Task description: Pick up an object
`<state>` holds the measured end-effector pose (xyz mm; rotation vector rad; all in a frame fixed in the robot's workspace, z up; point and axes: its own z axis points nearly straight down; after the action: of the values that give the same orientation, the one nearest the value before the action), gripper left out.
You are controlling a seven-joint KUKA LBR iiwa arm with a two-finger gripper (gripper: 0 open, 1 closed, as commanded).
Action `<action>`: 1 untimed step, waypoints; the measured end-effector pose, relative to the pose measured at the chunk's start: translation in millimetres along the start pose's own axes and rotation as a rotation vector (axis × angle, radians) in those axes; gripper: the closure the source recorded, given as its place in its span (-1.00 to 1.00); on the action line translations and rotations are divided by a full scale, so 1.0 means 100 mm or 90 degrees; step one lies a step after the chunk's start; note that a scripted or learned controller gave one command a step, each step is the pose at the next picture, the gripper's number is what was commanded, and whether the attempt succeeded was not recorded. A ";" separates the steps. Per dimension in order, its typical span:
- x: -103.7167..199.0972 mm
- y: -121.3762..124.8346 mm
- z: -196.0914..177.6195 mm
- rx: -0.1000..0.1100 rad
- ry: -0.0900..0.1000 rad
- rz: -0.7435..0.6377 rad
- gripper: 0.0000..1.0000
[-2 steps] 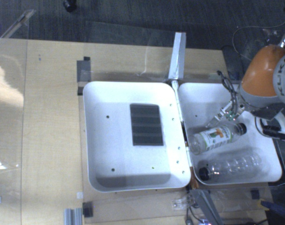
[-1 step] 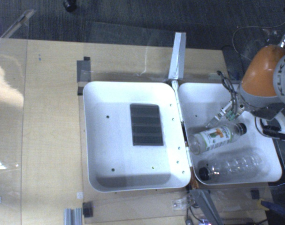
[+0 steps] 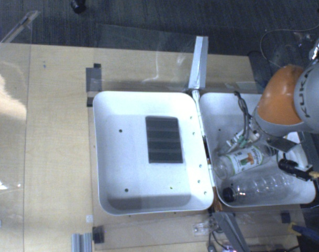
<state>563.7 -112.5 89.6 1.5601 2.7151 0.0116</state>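
Two white bins sit side by side on a pale wooden bench (image 3: 49,156), dark carpet beyond it. In the left bin (image 3: 112,156) lies one dark ribbed rectangular pad (image 3: 163,139). In the right bin (image 3: 222,112) lie two clear plastic bottles: one with a green-and-white label (image 3: 242,160), one unlabelled with a black cap (image 3: 259,187). The gripper (image 3: 247,137) hangs just above the labelled bottle; I cannot tell its grip state.

A labelled clear bottle (image 3: 242,160) and a black-capped clear bottle (image 3: 261,186) lie sideways in the right bin (image 3: 222,106).
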 end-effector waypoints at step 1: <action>0.01 0.66 -0.97 0.002 0.000 -0.001 -1.00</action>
<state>618.9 -78.4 187.2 1.5585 2.7185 0.0071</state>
